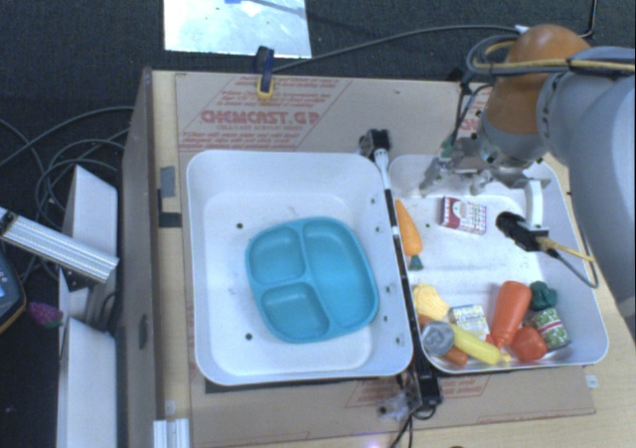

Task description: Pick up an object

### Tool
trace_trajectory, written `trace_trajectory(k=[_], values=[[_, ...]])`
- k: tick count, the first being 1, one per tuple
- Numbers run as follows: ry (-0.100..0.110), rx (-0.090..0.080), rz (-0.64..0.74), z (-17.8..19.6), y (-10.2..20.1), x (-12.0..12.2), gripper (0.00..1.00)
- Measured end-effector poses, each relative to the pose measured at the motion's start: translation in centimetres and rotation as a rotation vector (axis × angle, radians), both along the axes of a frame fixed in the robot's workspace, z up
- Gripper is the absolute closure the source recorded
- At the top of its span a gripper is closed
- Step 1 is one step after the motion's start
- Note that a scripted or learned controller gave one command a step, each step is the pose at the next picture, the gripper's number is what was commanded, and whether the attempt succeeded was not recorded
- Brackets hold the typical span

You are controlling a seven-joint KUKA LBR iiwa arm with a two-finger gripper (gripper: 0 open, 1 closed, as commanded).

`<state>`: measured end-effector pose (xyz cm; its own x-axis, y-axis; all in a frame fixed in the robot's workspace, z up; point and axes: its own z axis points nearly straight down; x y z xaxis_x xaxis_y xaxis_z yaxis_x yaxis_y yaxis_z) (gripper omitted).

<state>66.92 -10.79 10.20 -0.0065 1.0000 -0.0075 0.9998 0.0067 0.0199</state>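
Observation:
My gripper [463, 176] hangs over the far end of the right bin [586, 337], just above a small red and white box [464, 215] that lies on the bin floor. An orange carrot [407, 226] rests against the bin's left wall. At the near end lie a yellow corn-like piece [429, 301], a small carton [469, 318], a grey can [438, 339], a yellow banana [477, 348], a larger orange carrot [509, 309], a red piece [528, 343] and a green piece [546, 297]. I see nothing held in the gripper.
The left bin [224, 198] holds a blue divided plate [312, 278]. A black clamp strip [390, 227] runs between the two bins. The grey arm [586, 118] comes in from the right over the right bin's far corner.

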Motion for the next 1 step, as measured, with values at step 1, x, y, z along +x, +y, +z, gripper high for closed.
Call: trace_trajectory(k=[1], values=[[0.018, 0.007, -0.003, -1.71, 0.64, -1.10, 0.00]])
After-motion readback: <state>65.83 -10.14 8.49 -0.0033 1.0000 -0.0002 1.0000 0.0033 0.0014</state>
